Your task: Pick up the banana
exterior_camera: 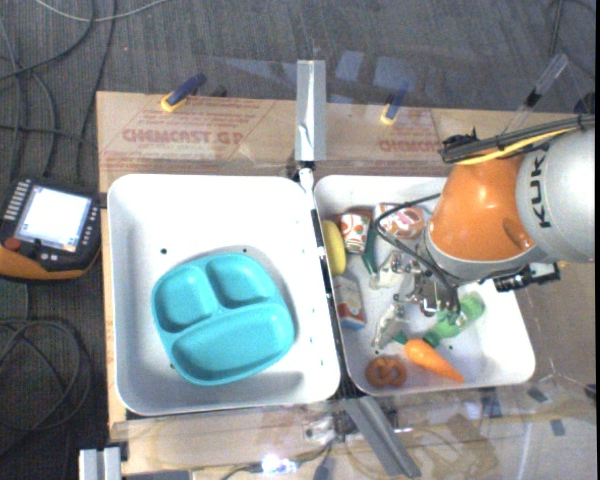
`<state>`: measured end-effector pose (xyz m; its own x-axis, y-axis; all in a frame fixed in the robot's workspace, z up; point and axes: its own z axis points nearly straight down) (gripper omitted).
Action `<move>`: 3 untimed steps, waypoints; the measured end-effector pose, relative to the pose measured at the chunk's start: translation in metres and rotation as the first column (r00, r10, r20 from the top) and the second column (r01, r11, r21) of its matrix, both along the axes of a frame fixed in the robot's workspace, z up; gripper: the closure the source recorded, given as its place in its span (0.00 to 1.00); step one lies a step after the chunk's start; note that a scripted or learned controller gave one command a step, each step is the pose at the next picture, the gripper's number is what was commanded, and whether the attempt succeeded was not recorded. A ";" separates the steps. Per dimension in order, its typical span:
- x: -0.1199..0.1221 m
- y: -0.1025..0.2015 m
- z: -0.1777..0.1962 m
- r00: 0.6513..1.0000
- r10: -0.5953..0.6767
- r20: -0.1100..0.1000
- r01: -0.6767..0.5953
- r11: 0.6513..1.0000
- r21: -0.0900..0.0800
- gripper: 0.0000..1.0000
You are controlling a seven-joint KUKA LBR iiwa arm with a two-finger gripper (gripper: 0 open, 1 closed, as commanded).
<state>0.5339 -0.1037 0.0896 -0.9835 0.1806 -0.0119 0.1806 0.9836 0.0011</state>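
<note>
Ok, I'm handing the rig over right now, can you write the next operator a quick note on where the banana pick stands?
Gripper: low over the middle of the right bin, among the clutter; nothing visibly held.
Banana: lying along the right bin's left wall, apart from the gripper.
Nearby: carrot and a green item near the gripper; teal tray in the left bin.
Done: nothing yet.
Left: move to the banana, grasp, lift.
</note>
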 end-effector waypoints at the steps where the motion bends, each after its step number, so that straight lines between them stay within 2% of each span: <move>1: -0.044 -0.056 0.001 0.993 0.121 0.008 -0.121 0.993 -0.007 0.00; 2: -0.035 -0.053 0.000 0.996 0.085 -0.002 -0.085 0.996 -0.003 0.00; 3: -0.031 -0.005 0.002 0.997 -0.078 0.001 0.078 0.997 -0.001 0.00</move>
